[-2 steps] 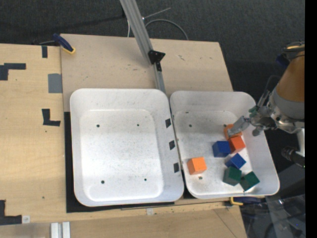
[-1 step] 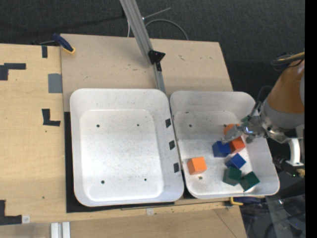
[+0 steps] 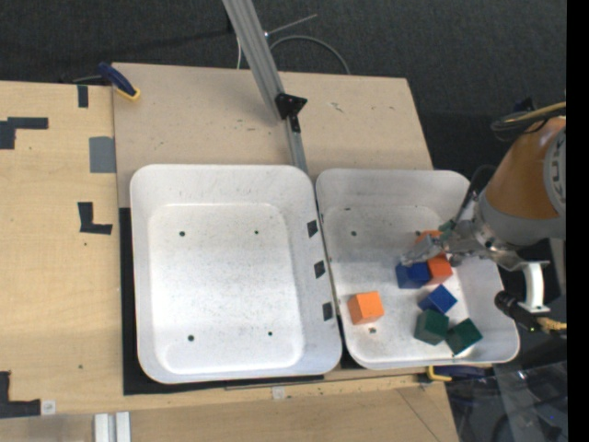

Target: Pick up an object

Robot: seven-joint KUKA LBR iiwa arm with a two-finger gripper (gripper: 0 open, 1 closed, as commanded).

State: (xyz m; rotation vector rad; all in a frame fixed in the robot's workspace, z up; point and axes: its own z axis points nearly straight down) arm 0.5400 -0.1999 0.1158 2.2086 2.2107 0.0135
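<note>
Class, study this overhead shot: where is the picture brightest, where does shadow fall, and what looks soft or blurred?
In the camera view, the left bin is brightest, its floor glaring almost featureless white; the right bin is greyer, shaded towards the arm; the gripper looks soft and hard to resolve, while the orange block stays fairly crisp.

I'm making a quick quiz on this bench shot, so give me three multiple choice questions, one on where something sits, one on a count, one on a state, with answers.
1. Where does the orange cube lie?
A. In the left bin
B. In the right bin
C. On the bare bench

2. How many blue blocks are in the right bin?
A. Two
B. Four
C. None

3. Where is the gripper?
A. Over the left bin
B. Outside both bins
C. Low in the right bin by the block cluster

Answers: 1 B, it sits near that bin's left side. 2 A, the blue block and the second blue block. 3 C, it reaches in beside the small orange block.
</note>
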